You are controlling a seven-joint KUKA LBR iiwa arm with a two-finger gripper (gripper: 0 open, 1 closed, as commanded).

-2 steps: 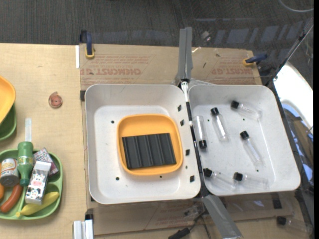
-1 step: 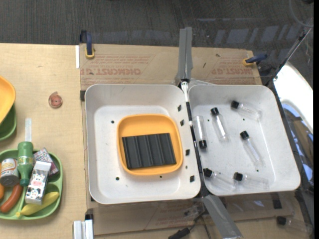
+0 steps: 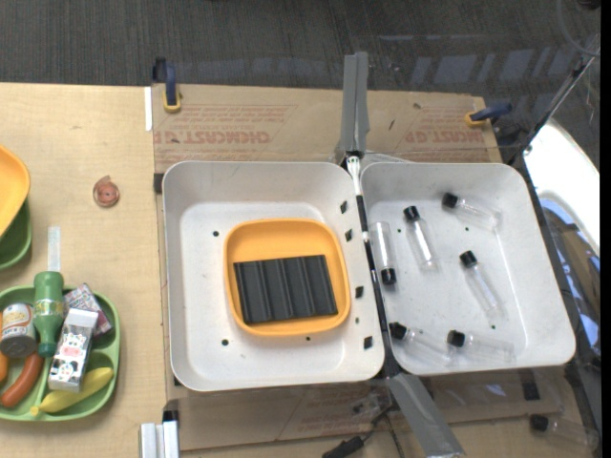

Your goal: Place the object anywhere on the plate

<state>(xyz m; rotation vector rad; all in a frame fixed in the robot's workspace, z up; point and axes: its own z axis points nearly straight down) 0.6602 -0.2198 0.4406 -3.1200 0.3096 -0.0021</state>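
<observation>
plate (image 3: 284, 239): yellow, in left bin (image 3: 194, 284)
black ribbed slab (image 3: 286, 289): flat on plate
right bin (image 3: 520, 256): black-capped tubes (image 3: 417, 237)
gripper state: cannot tell

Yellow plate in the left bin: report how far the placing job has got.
Done: a dark grey ribbed rectangular block already lies flat on the yellow square plate in the left white bin, well inside its rim. In hand: nothing visibly underway. Left: possibly nothing; six clear tubes with black caps lie scattered in the right white bin, off the plate.
</observation>
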